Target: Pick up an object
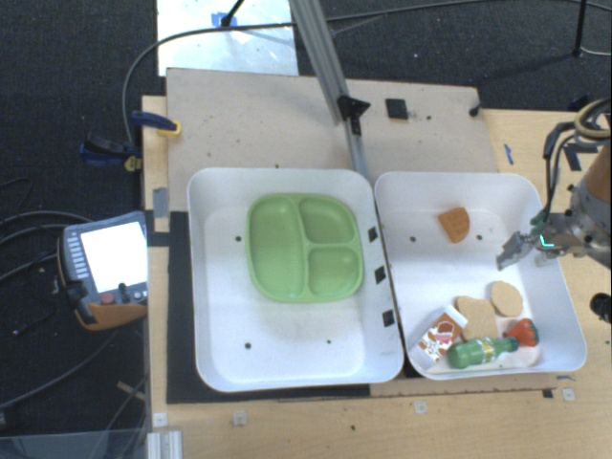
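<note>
The right bin (421,204) holds an orange wedge-shaped piece (455,223) near its back and a cluster at its front right. That cluster is two tan round pieces (490,306), a red item (522,332), a green bottle (483,352) lying on its side and a red and white packet (440,336). My gripper (522,247) hangs at the right bin's right side, above the tan pieces and right of the orange wedge. Its fingers stand open, with nothing between them.
In the left bin (215,256) lies a green divided plate (305,247). A grey pole (330,60) slants down to the bins' back edge. A tablet device (107,266) and cables lie on the floor to the left.
</note>
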Motion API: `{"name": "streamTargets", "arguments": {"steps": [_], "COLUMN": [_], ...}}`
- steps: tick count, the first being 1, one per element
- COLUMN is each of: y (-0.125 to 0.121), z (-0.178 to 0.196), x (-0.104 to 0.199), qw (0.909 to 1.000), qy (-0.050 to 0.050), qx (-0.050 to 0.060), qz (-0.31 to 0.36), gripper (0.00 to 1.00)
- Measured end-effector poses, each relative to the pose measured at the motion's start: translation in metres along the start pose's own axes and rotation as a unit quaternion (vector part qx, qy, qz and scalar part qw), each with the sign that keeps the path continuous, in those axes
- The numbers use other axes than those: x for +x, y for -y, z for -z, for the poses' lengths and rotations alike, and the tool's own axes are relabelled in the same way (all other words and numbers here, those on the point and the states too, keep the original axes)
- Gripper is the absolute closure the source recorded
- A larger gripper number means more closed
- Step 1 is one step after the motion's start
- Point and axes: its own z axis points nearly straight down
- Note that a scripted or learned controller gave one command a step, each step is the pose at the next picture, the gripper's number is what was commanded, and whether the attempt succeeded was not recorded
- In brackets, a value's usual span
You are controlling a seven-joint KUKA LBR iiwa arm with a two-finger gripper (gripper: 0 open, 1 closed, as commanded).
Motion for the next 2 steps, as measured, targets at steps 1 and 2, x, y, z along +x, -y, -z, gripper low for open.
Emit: {"name": "streamTargets", "arguments": {"steps": [1,2], "y": [-0.001,0.004], "z": [0.001,-0.06], "x": [0.0,-0.005], "qw": [1.0,1.0], "qy": [0.0,0.0], "qx": [-0.001,0.001], "qz": [0.0,-0.001], "gripper": [0.0,0.0]}}
